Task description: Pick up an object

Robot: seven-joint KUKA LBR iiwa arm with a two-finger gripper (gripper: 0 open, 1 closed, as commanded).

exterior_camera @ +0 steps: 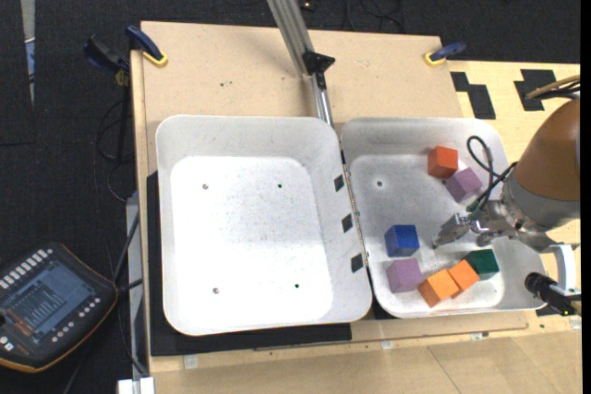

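No object is lifted; every block lies on the floor of the right bin [369,143]. The fingers [450,232] sit low over the middle of that bin, and whether they are open or closed cannot be told from this view; nothing is seen between them. Nearest, just to the camera's left of the fingers, lies the blue block [401,239]. Just below that, toward the bin's near wall, is a purple block [404,274]. On the arm side of the fingers, near and slightly toward the front, stands the green block [483,264], touching or nearly touching an orange block [464,275], with another orange block [434,290] beside it. Beyond the fingers, toward the far wall, lie a second purple block [463,184] and a third orange block [442,161], close together. The left bin [175,143] lies well apart across the divider. Both bins rest on the counter [240,60]. Judgement: the task is at the approach stage. Selection of a block, closure on it and the lift all remain; the blue block appears the likeliest candidate.
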